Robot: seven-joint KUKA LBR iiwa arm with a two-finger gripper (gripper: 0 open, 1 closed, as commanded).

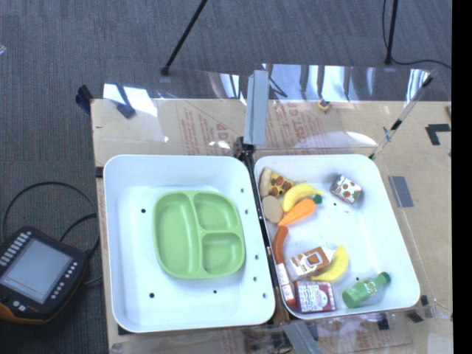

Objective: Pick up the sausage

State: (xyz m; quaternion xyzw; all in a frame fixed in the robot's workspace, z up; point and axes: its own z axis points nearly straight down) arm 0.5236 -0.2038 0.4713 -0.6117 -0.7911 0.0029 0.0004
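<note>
The bench [184, 127] carries two shallow white bins side by side; the left bin [125, 190] holds a green divided plate [198, 234] lying flat near its middle, three compartments facing up; the right bin [383, 227] holds the food items, crowded toward its left wall and front edge; the sausage [280, 248], an orange-red link, lies lengthwise close along the left wall, about midway between back and front, its far end just beside the carrot [298, 212] and its near end reaching toward a small red bottle [285, 280] by the front-left corner; a brown carton [309, 260] sits just right of the sausage, touching a banana [336, 265] on its other side; a second banana [302, 195] lies behind the carrot, next to a pizza slice [276, 183] in the back-left corner; a red juice box [316, 296] and a green bottle [364, 289] lie along the front edge; a patterned packet [346, 189] sits apart toward the back; a handheld control pendant [37, 273] rests on the floor off the bench's left edge.
</note>
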